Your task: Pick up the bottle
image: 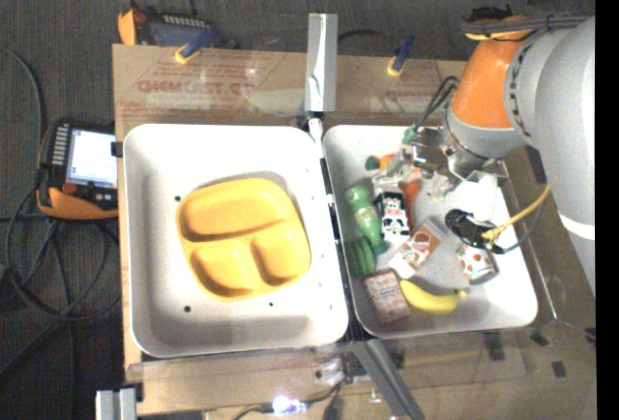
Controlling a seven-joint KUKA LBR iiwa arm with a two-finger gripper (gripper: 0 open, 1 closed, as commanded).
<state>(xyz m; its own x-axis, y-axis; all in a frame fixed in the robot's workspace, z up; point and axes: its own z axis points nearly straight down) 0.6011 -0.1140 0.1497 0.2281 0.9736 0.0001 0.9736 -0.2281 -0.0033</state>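
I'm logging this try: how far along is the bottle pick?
Done: the arm has reached over the right bin, and the gripper hangs above its far end. In hand: nothing visible; the green bottle lies along the bin's left wall beside the yellow banana. Left: descend, grasp and lift.

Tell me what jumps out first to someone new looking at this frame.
The yellow tray with three compartments lies in the middle of the left bin. The arm's orange band stands out at upper right, with the end effector low over the top of the right bin. That bin is crowded: a green bottle along its left side, a banana near the front.
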